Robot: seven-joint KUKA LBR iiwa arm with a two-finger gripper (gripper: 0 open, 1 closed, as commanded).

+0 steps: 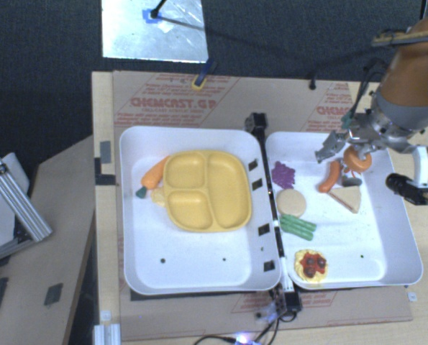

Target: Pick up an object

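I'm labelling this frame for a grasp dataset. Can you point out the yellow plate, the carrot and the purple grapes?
Yellow plate (231,218): camera view, on its right rim.
Carrot (155,172): camera view, middle of its orange body.
Purple grapes (283,173): camera view, centre of the bunch.

Divided plate (203,191) in left bin (138,214); toy foods (297,226) in right bin (393,254).

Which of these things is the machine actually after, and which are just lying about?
In the job: claw; the toy sausage, orange piece and sandwich wedge under it.

Lying about: yellow plate, carrot, grapes, cookie, green beans, little pizza.
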